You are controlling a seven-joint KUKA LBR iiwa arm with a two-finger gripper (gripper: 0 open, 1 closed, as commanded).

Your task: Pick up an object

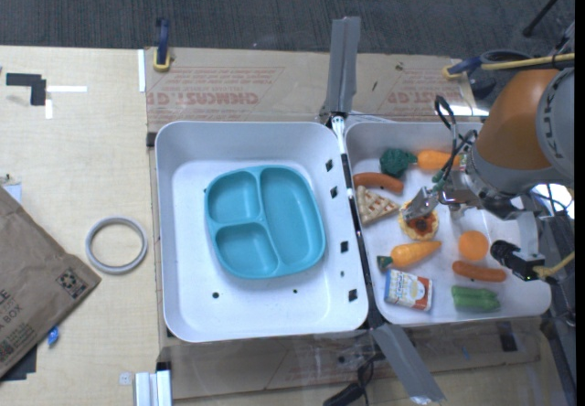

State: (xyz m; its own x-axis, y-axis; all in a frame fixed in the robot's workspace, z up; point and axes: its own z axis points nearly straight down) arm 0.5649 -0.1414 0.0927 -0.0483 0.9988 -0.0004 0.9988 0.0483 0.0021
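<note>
On the bench, the left bin [174,212] holds a teal divided plate [265,221]; the right bin [512,308] holds toy food under the claw [422,206], grip unclear.

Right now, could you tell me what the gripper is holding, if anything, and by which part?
It cannot be told: the gripper is low over the small round pizza toy in the right bin, but no hold shows.

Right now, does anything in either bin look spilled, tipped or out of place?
Nothing stands out. The blue divided plate lies flat in the left bin. The toy foods, including the pizza slice and the carrot, sit scattered inside the right bin, with the gripper low over them.
</note>
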